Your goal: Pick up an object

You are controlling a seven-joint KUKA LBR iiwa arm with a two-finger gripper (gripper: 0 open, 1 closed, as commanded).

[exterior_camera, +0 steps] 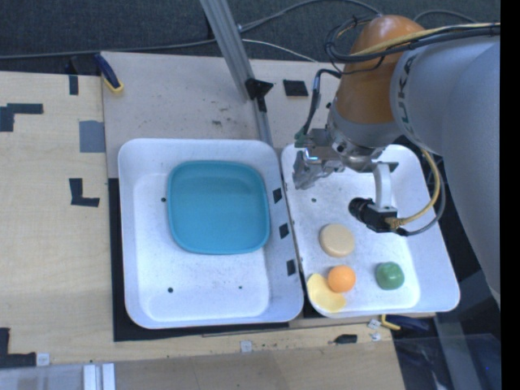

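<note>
Orange ball [341, 279] in right bin [431, 291], untouched.

Grey arm [455, 96] enters from the right side of the camera view, bulky link filling the upper right. Orange band [374, 63] sits above the wrist, cables looping over it. Wrist points down and left. Gripper [307, 169] hangs low at the arm's left end, metallic body visible. A black fitting [367, 212] with a yellow-tipped cable hangs below the wrist.
</note>
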